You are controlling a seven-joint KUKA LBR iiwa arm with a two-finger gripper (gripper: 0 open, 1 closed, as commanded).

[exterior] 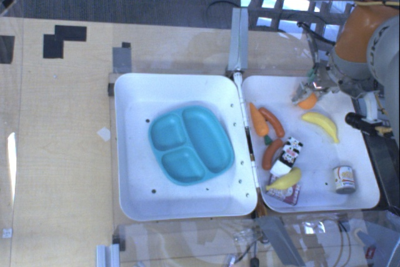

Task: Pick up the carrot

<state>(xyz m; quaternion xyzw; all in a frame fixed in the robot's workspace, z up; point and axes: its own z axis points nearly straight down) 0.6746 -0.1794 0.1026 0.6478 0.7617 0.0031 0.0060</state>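
Note:
The carrot (257,119) is orange with a small green top at its near end. It lies along the left wall of the right bin (359,156), beside a reddish-brown sausage (273,122). My gripper (307,94) hangs low over the back of the right bin, well to the right of the carrot. A small orange object (308,102) sits directly under the gripper's tip, and I cannot tell whether they touch.
The right bin also holds a second sausage (272,152), a black-and-white cow toy (289,155), two yellow bananas (322,125) (284,180), a small can (344,179) and a packet (288,196). A blue divided plate (190,144) lies in the left bin (134,153).

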